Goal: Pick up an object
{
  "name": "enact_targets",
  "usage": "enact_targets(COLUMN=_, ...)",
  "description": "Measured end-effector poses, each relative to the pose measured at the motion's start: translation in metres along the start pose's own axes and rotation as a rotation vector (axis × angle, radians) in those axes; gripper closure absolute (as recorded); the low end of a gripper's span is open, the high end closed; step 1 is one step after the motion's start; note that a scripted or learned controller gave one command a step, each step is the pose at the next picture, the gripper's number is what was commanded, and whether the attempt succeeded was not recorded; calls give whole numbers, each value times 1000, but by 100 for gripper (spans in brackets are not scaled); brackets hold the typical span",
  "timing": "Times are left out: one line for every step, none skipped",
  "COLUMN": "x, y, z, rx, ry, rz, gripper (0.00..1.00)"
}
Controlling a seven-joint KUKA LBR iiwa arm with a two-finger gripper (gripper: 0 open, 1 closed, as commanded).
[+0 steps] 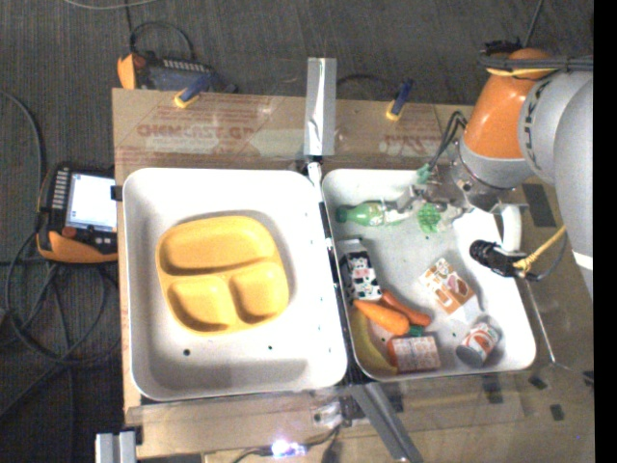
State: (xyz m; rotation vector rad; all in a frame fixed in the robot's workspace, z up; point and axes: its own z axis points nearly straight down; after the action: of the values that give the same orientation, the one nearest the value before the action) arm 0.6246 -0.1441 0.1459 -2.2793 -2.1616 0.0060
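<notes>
Gripper [430,201] low at the right bin's [516,355] far edge by the green bottle [371,214], grip state unreadable, nothing visibly lifted yet.

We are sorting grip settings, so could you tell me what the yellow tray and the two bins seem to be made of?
Yellow tray: looks like moulded plastic, smooth and matt, with rounded compartments. Left bin and right bin: probably thin white plastic, slightly glossy, with soft rounded rims; painted metal cannot be ruled out.
</notes>
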Motion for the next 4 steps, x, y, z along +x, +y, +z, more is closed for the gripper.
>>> enact_targets(x=48, y=26, z=-14, rx=0, ry=2, rz=59, gripper=0)
enact_targets(x=62, y=-56, z=-36, rx=3, ry=4, rz=270, gripper=0)
enact_targets(x=-6, y=-100, z=-33, rx=2, ry=1, rz=285, gripper=0)
enact_targets(x=-66, y=-76, z=48, rx=-9, ry=4, rz=104, gripper=0)
